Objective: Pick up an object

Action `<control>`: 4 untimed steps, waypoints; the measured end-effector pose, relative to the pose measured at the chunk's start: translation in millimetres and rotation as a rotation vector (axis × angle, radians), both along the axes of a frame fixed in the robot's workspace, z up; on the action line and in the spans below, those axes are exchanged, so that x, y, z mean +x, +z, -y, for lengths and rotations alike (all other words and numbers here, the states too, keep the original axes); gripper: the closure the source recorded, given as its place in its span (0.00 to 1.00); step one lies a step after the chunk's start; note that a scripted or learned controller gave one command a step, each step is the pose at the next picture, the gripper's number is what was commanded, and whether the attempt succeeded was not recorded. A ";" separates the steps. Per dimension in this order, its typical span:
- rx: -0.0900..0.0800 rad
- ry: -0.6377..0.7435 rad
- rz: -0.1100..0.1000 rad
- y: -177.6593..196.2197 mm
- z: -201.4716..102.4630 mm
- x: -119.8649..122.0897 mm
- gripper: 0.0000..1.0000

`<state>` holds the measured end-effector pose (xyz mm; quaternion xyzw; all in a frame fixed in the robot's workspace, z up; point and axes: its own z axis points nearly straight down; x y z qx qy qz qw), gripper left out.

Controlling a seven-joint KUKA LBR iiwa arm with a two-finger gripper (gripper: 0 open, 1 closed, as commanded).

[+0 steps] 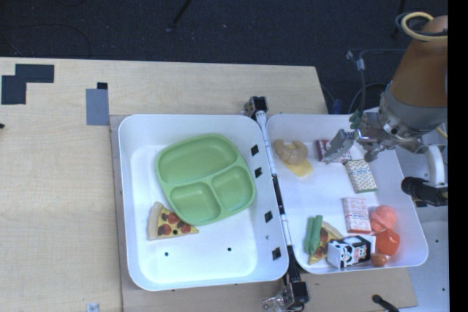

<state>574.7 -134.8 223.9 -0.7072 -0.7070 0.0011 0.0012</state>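
**Tool poised over the far side of the right bin, nothing in its grip**

The tool (349,145) hangs above the far part of the right bin (413,253), its two fingers spread and nothing between them. No object has been chosen by the task wording, so the nearest candidates matter most. Just beside the fingertips, toward the bin's far edge, lies a small red packet (322,150); just nearer the front lies a flat patterned packet (360,175). Both look thin and light, probably stiff card or foil, and lie flat on the bin floor, so a pinch across the narrow width with the fingertips low would seem the best hold. Flat items may slide instead of lifting.

Toward the bin's left wall sits a tan, lumpy pastry piece (291,151) on a yellow slice (300,168); it looks like toy food, rounded, likely light and easier to close on across its middle.

Along the front edge of the right bin are a pink-and-white packet (356,214), orange-red rounded pieces (385,230), a black-and-white carton (348,252), a green vegetable (314,231) and part of a pizza slice (324,243). The carton is boxy and should take a grip on opposite faces; the crowding there risks nudging neighbours.

The left bin (139,259) holds a green divided plate (205,177) and a pizza wedge (168,221) near its front-left corner, well apart from the tool. Both bins rest on the counter (51,193).
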 end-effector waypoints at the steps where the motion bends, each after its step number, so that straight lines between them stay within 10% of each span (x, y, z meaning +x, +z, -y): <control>1: 0.002 -0.001 -0.003 -79.0 42.5 0.8 0.00; 2: 0.002 0.002 0.004 -135.5 -23.6 70.7 0.00; 3: -0.001 0.002 0.005 -124.7 -21.2 71.9 1.00; 4: 0.000 0.002 0.001 -117.0 -20.7 71.5 1.00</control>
